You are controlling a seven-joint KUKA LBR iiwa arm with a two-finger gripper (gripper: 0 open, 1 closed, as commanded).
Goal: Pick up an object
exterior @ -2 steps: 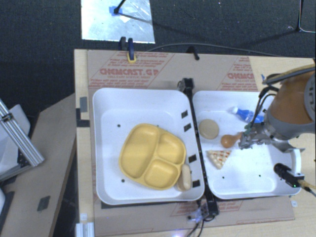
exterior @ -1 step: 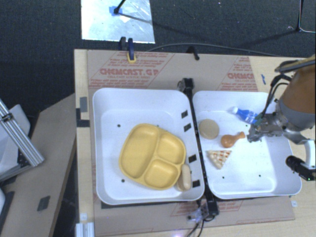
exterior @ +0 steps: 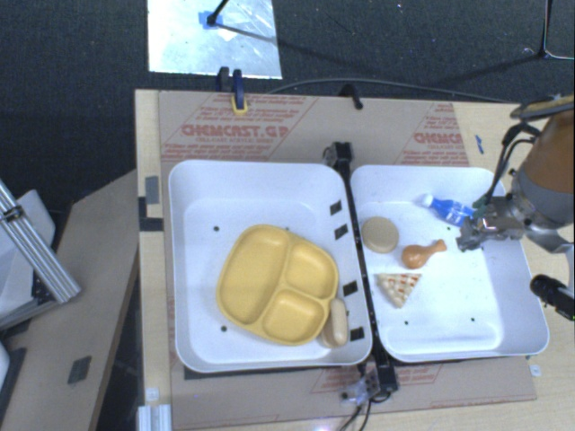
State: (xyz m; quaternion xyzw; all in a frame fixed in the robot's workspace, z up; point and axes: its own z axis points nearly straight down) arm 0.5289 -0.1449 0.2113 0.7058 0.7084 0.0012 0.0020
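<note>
Your end effector (exterior: 473, 233) is hovering at the right of the frame, over the right bin (exterior: 512, 330), and you cannot tell from here what state it is in; nothing is showing as gripped. Just beside it, toward upper left, a blue tube-like item (exterior: 446, 208) is lying on the bin floor. Further left, a chicken drumstick toy (exterior: 422, 254) is resting, with a round tan disc (exterior: 380, 234) and a sandwich wedge (exterior: 398, 286) near it. The drumstick is looking light, rigid and smooth, so you are probably best closing across its fat end. In the left bin (exterior: 193, 241), a yellow divided plate (exterior: 274, 283) is sitting with a pale bread roll (exterior: 337, 321) touching its lower right edge.
</note>
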